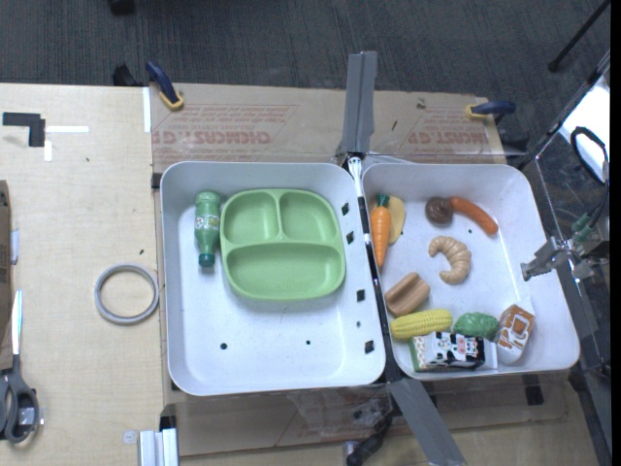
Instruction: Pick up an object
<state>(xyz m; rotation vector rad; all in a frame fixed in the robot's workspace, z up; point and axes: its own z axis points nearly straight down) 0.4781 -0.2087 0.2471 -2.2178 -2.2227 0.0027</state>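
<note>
Two white bins (194, 357), green tray (283, 244), toy food (450, 258)

Bright, even light falls from overhead; the left bin (194, 357) glows near-white with mild glare along its rim, and shadows beneath the green tray (283, 246) inside it are faint. Focus is slightly soft everywhere, and beyond the bin the floor stays dim

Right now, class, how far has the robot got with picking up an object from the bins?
Nothing looks done yet. The carrot, croissant, corn cob and the other toy foods lie in the right bin; the green bottle and green tray lie in the left bin. Nothing is in hand. The whole job is left: reach in, close on one object and lift it.
</note>
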